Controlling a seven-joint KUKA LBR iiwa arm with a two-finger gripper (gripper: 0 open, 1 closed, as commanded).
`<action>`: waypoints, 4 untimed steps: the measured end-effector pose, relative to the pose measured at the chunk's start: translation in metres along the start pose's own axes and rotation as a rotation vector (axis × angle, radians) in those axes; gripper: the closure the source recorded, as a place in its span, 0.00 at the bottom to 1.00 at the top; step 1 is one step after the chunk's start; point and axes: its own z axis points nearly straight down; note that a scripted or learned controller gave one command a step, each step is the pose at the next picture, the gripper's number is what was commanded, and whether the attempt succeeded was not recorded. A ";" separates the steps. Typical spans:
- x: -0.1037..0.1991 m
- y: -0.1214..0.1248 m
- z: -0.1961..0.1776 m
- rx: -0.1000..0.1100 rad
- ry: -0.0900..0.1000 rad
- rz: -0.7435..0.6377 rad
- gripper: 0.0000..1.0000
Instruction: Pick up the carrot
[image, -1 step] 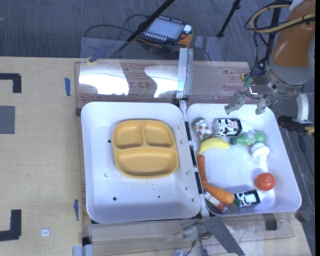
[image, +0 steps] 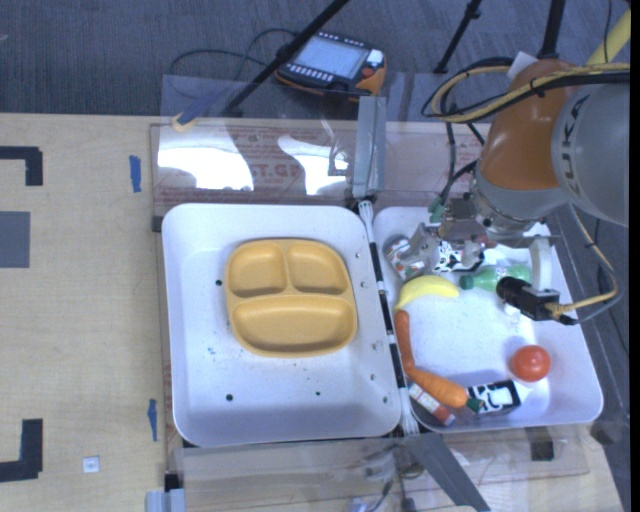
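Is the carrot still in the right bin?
Yes: the carrot lies flat in the right bin, near its front-left corner.

The left bin holds a yellow plate with three parts. In the right bin, the carrot lies near the front, touching a red sausage, with a tomato farther right. The gripper hangs over a banana.

plate in left bin | carrot in right bin
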 end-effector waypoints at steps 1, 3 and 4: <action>0.024 -0.066 0.000 0.001 0.000 -0.036 0.00; 0.039 -0.127 0.000 0.003 0.001 -0.354 0.00; -0.046 -0.130 0.034 0.001 0.001 -0.352 0.00</action>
